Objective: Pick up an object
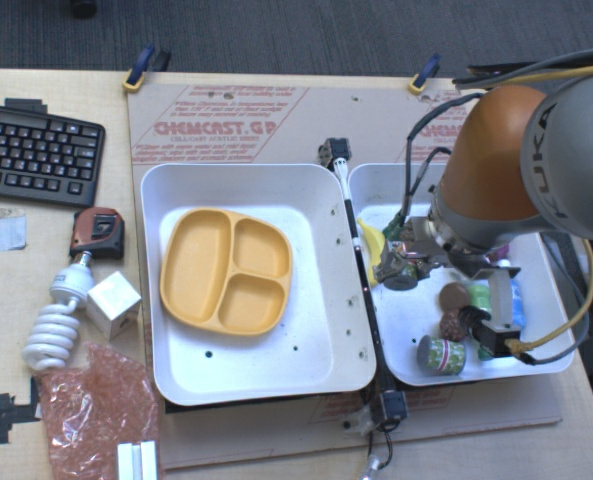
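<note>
My gripper (pixel 402 265) hangs low over the left part of the right bin (pixel 413 370), under the arm's orange band. It sits next to a yellow object (pixel 370 240) that lies against the bin's left wall. A brown round object (pixel 454 297) and a green patterned can (pixel 442 355) lie nearer the front of that bin. Partly under the arm, a green and blue packet (pixel 505 299) rests to the right. The arm hides the bin's back right part.
The left bin (pixel 176 368) holds a yellow divided plate (pixel 226 270). Outside the bins, on the left of the bench, are a keyboard (pixel 36 151), a tape measure (pixel 97 233), a spiral light bulb (pixel 56 318), a white cube (pixel 114 301) and a pink bag (pixel 96 403).
</note>
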You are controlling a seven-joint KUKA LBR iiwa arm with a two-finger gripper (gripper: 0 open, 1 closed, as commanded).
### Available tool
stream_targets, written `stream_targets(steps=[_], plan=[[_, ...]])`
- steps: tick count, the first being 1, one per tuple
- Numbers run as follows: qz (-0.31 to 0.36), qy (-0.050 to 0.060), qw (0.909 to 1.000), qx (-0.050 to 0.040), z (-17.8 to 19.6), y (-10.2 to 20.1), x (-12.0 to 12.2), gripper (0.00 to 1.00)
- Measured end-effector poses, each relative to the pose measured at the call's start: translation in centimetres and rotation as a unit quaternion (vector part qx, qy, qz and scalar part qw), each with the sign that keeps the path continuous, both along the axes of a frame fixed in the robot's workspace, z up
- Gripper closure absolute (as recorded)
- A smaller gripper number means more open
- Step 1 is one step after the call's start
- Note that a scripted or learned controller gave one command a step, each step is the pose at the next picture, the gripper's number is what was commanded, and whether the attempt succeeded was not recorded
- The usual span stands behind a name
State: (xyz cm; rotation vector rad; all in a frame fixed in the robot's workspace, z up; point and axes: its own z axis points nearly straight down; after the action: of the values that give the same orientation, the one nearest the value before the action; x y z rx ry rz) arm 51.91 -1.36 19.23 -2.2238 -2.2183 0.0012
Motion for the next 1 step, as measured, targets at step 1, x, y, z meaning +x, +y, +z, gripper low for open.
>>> stream_targets(steps=[1], plan=[[0.001,-0.001,1.0,-0.0002,0.02,2.04,3.66,1.0]])
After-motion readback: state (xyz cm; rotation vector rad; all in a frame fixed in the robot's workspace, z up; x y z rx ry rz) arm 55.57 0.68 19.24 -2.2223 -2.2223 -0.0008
